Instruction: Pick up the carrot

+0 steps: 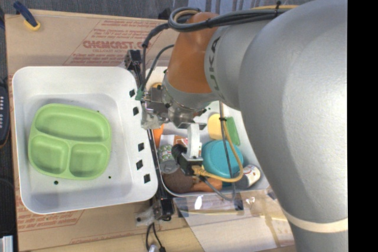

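Observation:
My gripper (153, 117) reaches down into the right bin (155, 150), close to that bin's left wall, with the orange wrist band and the grey arm above it hiding most of the bin. A small orange sliver, likely the carrot (157, 129), shows just below the gripper against the left wall. I cannot tell whether the gripper touches it.
The left bin (127, 180) holds a green divided plate (71, 141). Beside the arm in the right bin lie a teal bowl (220, 159), a yellow thing (215, 126), a green thing (232, 131) and a brown thing (180, 182). A divider wall separates the bins.

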Controlling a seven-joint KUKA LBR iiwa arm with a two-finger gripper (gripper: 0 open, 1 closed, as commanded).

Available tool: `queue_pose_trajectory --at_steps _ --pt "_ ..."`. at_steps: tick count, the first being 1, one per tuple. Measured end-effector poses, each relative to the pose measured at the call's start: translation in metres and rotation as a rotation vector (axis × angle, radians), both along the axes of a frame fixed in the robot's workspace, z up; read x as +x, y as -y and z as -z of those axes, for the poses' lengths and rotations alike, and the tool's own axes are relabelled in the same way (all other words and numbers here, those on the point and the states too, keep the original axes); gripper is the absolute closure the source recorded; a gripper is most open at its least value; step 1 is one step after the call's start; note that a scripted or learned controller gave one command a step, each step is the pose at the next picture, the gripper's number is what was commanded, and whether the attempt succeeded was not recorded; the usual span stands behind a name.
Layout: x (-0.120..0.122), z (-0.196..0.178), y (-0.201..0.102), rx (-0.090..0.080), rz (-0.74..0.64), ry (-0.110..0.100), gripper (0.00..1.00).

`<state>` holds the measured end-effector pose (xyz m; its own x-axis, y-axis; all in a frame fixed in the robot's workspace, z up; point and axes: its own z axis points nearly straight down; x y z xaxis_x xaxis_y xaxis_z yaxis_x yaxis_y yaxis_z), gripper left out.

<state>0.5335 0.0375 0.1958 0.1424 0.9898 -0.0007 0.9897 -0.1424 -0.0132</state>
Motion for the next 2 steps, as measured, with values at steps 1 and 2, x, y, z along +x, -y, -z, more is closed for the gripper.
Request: queue_pose_trajectory --at_steps 1,2 --pt "0.000 -0.009 0.001 0.000 -0.006 -0.008 1.00" --pt "-0.034 -0.009 -0.001 -0.004 0.161 -0.003 1.00"
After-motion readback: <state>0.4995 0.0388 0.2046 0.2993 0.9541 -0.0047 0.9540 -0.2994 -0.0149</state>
